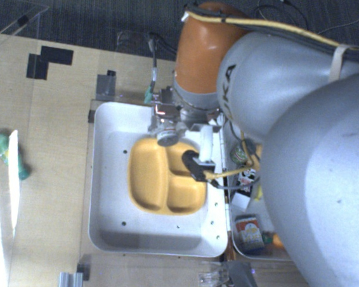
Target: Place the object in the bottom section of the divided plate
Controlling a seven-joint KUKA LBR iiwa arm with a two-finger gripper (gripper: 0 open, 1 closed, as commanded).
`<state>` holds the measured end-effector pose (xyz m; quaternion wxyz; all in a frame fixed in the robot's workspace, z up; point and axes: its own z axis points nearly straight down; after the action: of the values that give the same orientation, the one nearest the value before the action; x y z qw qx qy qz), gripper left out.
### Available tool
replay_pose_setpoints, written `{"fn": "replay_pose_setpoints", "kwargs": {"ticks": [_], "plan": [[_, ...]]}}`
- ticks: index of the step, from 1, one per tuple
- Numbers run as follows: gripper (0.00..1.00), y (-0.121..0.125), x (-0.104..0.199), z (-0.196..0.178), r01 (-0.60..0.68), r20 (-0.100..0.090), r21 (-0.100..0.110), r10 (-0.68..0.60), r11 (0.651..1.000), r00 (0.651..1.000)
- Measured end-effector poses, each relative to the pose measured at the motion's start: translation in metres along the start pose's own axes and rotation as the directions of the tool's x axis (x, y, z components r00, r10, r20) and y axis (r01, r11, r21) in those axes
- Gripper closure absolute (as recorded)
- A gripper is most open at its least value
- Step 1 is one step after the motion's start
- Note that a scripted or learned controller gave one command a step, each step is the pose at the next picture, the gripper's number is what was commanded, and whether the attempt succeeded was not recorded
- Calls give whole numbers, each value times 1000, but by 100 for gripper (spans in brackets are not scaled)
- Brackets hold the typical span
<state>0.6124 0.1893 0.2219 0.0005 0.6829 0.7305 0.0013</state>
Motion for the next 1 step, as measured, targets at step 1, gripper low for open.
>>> {"fn": "replay_pose_setpoints", "kwargs": {"ticks": [1], "plan": [[100,-11,44,77,75,1,4,-75,997,997]]}}
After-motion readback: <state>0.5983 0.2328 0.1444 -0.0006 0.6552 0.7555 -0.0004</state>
